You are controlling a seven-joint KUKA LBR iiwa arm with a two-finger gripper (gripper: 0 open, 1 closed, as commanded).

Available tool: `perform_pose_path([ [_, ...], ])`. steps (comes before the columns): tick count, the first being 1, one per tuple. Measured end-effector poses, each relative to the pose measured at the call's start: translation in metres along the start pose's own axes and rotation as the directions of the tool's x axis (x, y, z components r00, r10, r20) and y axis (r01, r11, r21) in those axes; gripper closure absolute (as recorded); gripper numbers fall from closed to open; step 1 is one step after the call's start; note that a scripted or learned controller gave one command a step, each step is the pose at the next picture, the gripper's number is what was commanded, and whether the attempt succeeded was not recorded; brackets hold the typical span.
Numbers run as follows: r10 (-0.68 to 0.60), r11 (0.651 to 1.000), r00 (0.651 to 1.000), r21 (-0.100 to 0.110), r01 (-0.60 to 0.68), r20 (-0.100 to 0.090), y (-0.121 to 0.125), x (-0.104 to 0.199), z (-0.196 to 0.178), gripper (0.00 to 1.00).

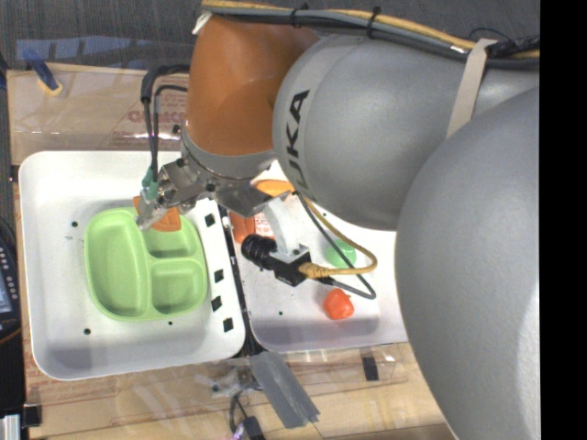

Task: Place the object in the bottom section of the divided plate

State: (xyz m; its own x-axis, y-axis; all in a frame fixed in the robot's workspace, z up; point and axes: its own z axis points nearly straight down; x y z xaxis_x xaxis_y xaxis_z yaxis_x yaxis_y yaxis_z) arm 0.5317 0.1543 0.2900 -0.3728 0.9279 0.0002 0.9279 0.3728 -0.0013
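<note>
Green divided plate (pixel 142 269) sits in the left bin (pixel 41 246), three sections: one long at the left, two smaller at the right. We read the gripper (pixel 154 204) as hovering at the plate's far right corner, right over the upper small section. An orange object (pixel 166 220) shows just under the fingertips, touching or nearly touching them; we cannot tell whether the fingers clamp it or it lies on the plate rim. Likely a carry toward the plate, but that spot is the far section, not the near one the task wants. Another orange piece (pixel 338 304) lies in the right bin (pixel 303 333), near its front edge. The arm reaches in from the right, crossing over the right bin, wrist with orange band (pixel 229 81) tilted down-left, cables trailing beneath.
</note>
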Motion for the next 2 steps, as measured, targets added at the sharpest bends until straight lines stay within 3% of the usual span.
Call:
perform_pose_path([
  [1, 0.139, 0.990, 0.990, 0.007, -0.139, 0.001, 0.0317, 0.0093, 0.1091, 1.00],
  [2, 0.139, 0.990, 0.990, 0.005, -0.139, 0.000, 0.0324, 0.0093, 0.1079, 0.00],
])
